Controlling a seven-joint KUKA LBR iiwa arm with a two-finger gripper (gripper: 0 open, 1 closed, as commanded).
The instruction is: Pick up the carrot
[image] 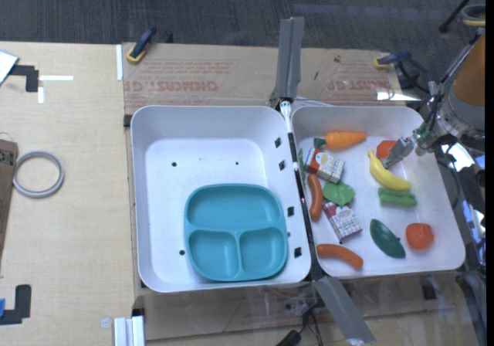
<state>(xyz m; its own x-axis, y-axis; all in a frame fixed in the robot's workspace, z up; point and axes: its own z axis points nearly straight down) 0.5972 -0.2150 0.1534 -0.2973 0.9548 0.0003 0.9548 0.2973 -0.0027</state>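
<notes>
The carrot, orange with a green stub at its left end, lies on its side near the back of the right bin. My gripper hangs low over the same bin, about a carrot's length to the carrot's right. It sits just above the yellow banana and a red-orange item that it partly hides. Nothing is visibly held.
Near the carrot lie a small carton, a sausage and a green leaf. Further forward are a green pod, a tomato, a second carton and another sausage. The left bin holds a teal divided plate.
</notes>
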